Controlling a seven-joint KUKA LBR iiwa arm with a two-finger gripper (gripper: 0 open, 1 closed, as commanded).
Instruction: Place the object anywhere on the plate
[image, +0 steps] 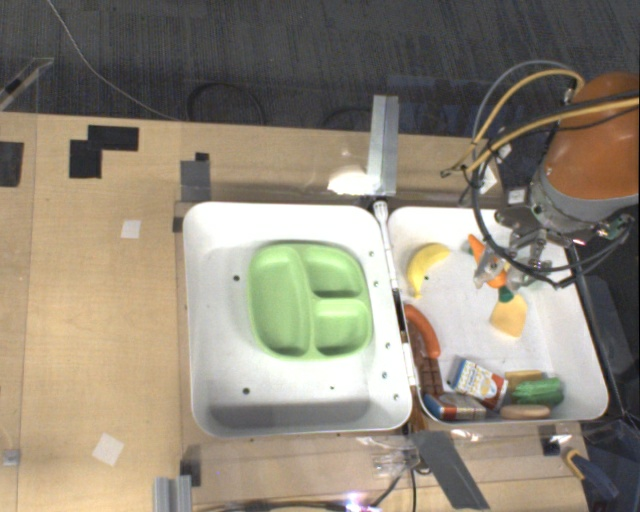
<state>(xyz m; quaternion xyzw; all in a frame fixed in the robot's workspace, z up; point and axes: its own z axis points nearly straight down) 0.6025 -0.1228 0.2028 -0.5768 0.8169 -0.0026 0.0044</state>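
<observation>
A pale wooden counter (90, 330) carries two shallow white bins touching side by side: the left bin (215, 300) and the right bin (575, 330). Black shapes (100, 148) and small pale squares (131, 229) mark its left part.

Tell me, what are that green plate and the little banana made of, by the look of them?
The green plate looks like moulded plastic: one even matte colour, soft rounded edges, three pressed-in compartments. The banana in the right bin seems to be a plastic toy, smooth and uniformly yellow with a faint sheen, though real fruit cannot be ruled out from here.
</observation>
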